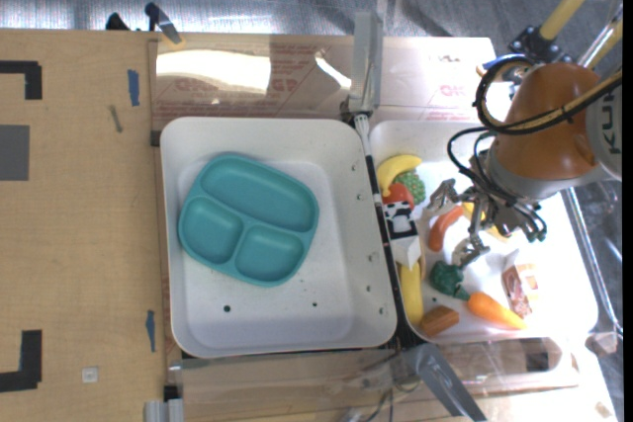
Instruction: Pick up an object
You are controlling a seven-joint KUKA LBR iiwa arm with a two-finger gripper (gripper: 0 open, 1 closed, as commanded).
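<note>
Two white bins side by side on the counter [79, 212]. Left bin [198, 311]: teal divided plate [249, 218], flat, near the middle, slightly toward 10 o'clock. Right bin [574, 311]: pile of toy food. Banana [396, 167] at the 11 o'clock corner, green leafy piece [410, 185] touching it. Red-orange sausage [443, 223] near the centre. Broccoli [447, 279] toward 6 o'clock, carrot [493, 309] just beside it at 5 o'clock, brown piece [439, 319] at 7 o'clock. Packet with a meat picture [518, 288] at 4 o'clock. Arm's orange band [544, 128] over the bin's 2 o'clock side. Gripper [473, 227] down among the food, just beside the sausage; fingers apart, narrow spread, nothing visibly between them
</note>
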